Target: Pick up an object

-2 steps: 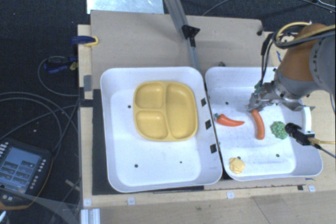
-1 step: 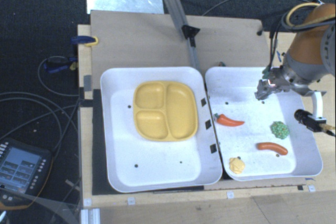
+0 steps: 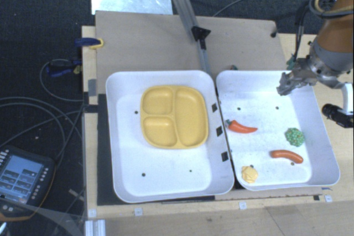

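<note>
The claw [image 3: 289, 84] hangs over the far right part of the right bin [image 3: 260, 85], and from here I cannot tell how it is set; below it and a bit right lies the green broccoli [image 3: 295, 136]; further below, the sausage [image 3: 286, 156]; down and left, the red pepper [image 3: 241, 127]; the yellow piece [image 3: 249, 174] lowest; well left, the yellow tray [image 3: 174, 116] in the left bin [image 3: 124, 119].
</note>
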`<act>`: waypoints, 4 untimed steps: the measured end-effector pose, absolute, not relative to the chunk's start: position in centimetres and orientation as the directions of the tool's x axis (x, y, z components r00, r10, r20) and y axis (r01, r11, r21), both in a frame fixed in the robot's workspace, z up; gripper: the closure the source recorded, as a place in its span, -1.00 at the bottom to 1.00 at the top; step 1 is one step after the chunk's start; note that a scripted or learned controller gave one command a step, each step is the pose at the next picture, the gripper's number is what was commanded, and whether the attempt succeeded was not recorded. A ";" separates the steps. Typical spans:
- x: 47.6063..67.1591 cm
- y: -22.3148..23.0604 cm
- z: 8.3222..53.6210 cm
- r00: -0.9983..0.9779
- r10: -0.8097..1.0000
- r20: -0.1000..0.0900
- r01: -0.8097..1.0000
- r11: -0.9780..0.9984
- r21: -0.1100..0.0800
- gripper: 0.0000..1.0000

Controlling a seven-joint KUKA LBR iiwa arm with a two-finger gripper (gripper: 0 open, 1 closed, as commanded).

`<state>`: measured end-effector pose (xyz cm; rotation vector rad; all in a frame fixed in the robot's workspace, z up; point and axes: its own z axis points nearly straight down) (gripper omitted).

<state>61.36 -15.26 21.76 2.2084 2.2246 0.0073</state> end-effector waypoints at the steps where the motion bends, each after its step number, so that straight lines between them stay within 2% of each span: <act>1: 61.4 -10.1 21.0 -0.010 1.000 0.002 1.000 0.010 0.000 1.00; 2: 60.6 -4.1 20.9 -0.012 1.000 0.002 1.000 0.012 0.000 1.00; 4: 61.5 5.6 22.6 -0.012 1.000 0.003 1.000 0.012 0.002 1.00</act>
